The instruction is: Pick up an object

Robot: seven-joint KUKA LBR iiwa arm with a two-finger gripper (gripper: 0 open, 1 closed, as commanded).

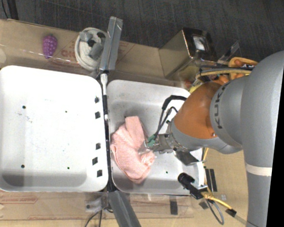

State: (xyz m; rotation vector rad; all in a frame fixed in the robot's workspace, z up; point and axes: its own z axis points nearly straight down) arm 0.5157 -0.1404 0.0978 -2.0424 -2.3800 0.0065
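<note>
1. My gripper [152, 143] is down inside the right-hand shallow white plastic bin [134, 92], at the right edge of the crumpled pink cloth [130, 147].
2. The gripper's tip touches the cloth's right side, but I cannot tell whether it is open or closed, nor whether any fabric is caught in it; the tip is small and partly hidden by my own wrist.
3. The pink cloth lies bunched on the floor of the right bin, towards its left wall, running from about the middle of the bin down towards the near edge.
4. My grey arm [258, 98] comes in from the right, and the orange band [198, 114] above the wrist hangs over the right half of that bin, hiding part of its floor.
5. The left-hand shallow white plastic bin [43, 130] sits just beside the right one, and their walls meet along a line marked with small black tabs.
6. On the brown cardboard-covered tabletop [23, 41] beyond the left bin lies a small purple grape-like cluster [49, 45], near the far left corner.
7. To the right of that cluster, still beyond the bins, sits a white coiled ring-shaped item [90, 47], beside an upright grey metal bar [110, 43].
8. A tan box-like device [184, 51] stands beyond the right bin, near my arm.
</note>
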